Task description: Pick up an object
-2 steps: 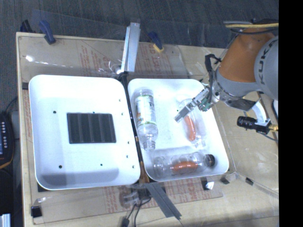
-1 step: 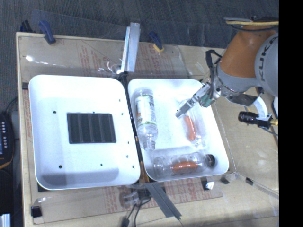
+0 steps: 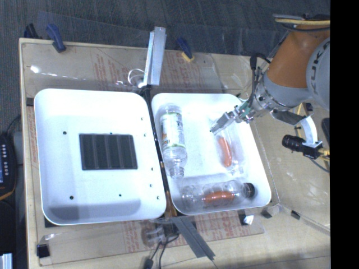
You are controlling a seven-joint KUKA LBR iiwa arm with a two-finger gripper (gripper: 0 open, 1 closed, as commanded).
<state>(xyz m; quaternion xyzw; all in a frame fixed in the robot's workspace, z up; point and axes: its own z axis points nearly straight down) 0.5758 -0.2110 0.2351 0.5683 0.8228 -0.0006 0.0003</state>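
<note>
My gripper [image 3: 220, 124] hangs above the orange tube [image 3: 225, 151], finger state unreadable. Tube looks light, slick plastic; I'd pinch mid-body.

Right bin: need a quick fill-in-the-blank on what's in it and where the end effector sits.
1. The clear bottle with the label lies along the ____ side of the right bin.
2. The bottle with the dark cap lies along the bin's ____ edge.
3. The end effector hangs over the ____ bin.
4. The left bin has a dark ____ panel in its floor.

Missing words: left; near (bottom); right; rectangular
</note>
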